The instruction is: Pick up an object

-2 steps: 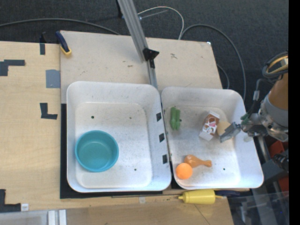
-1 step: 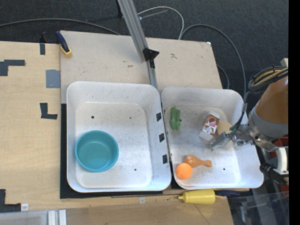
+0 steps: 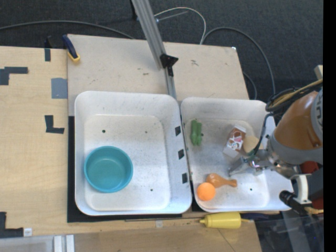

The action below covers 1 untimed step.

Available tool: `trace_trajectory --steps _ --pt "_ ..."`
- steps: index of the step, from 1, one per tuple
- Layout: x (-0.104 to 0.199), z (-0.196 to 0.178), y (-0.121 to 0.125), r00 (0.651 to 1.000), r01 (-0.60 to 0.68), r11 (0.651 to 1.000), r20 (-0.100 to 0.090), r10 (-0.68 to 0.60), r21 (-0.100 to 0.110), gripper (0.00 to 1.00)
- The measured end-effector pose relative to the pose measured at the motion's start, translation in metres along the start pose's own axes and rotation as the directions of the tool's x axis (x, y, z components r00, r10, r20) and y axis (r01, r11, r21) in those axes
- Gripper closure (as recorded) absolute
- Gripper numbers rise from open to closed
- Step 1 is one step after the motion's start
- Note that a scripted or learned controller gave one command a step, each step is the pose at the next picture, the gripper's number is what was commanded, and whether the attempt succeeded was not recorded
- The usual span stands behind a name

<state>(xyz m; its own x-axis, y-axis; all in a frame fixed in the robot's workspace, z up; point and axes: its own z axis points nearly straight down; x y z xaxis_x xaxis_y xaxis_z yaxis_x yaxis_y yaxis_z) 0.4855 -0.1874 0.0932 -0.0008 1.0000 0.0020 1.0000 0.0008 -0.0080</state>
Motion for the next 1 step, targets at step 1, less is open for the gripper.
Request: trace_trajectory --steps 1 --pt "0.0004 -0.0125 0.0012 1.0 0.001 1.0 0.0 -0.001 -0.003 1.0"
